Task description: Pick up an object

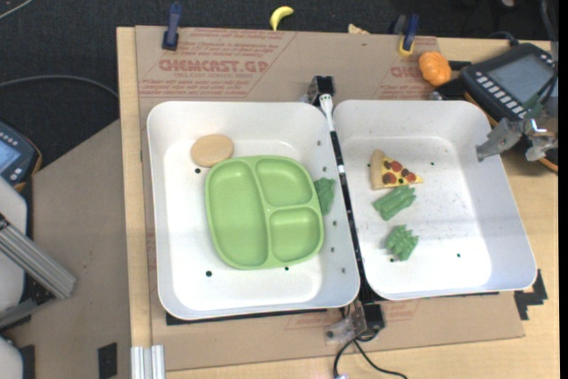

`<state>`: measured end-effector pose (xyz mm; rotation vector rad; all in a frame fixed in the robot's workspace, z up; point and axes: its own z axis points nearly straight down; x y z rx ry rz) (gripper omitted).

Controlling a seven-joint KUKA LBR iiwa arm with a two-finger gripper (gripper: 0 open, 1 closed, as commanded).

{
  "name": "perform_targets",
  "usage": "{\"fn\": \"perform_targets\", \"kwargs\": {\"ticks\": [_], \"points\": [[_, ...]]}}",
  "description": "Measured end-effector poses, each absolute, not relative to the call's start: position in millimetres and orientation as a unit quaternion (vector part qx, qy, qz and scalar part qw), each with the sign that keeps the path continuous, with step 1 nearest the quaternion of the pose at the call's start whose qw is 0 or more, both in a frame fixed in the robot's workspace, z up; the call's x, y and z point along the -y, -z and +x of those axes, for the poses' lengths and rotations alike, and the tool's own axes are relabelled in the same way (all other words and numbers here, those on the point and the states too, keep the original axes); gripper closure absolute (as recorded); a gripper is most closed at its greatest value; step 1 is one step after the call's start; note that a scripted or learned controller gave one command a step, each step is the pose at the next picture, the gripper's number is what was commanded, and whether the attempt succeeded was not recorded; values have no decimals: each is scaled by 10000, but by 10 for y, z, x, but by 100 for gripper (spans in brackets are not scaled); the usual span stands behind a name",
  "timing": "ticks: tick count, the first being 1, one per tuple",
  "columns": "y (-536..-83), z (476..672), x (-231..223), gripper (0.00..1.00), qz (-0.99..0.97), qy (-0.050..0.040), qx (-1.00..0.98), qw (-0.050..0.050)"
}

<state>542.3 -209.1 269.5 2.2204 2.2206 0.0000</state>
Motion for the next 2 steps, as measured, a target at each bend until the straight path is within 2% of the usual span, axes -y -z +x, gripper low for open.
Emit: {"fn": "perform_targets", "kwargs": {"ticks": [1,2], "points": [[-3331,4909,1448,0,7050,-24,-7092,18],[-5444,4796,962,0,7053,-72,-7089,90]]}}
